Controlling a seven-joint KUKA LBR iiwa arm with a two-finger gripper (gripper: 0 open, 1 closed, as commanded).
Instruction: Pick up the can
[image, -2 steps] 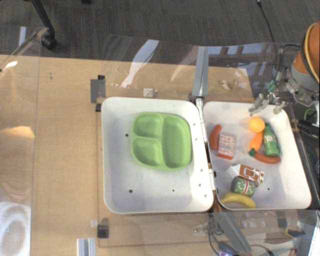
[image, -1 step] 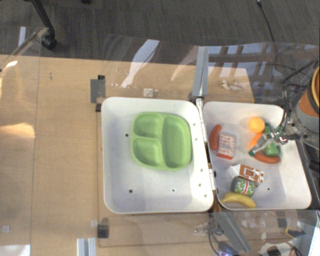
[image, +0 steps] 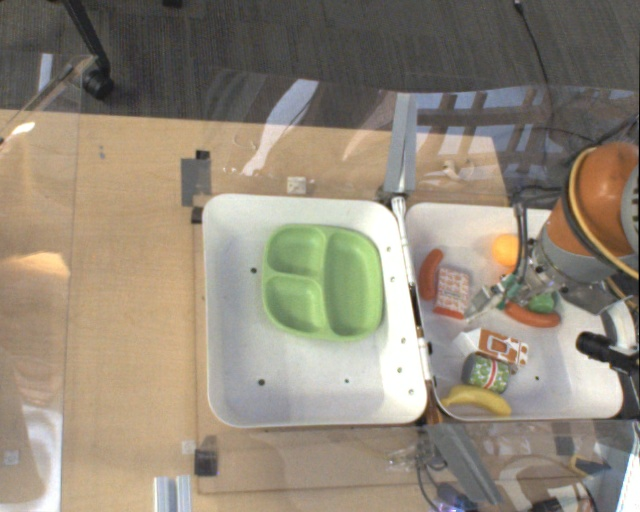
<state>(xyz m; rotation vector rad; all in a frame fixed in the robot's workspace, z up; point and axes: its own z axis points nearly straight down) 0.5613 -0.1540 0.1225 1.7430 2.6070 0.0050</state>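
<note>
Can (image: 488, 372) lies on its side in the right bin (image: 590, 405), near the front edge, just above the banana (image: 477, 401) and beside the small carton (image: 503, 347). Not yet lifted. End effector (image: 520, 290) is low over the same bin, farther back, near the carrot (image: 533, 316) and apart from the can; cannot tell its state. Left bin (image: 230, 380) carries the green tray (image: 324, 282). Judgement: task not started on the can; approach, grasp and lift all remain.

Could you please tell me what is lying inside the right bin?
The right bin holds a can, banana, carton, sausage, packet, orange and carrot. The arm covers the bin's far corner.
</note>
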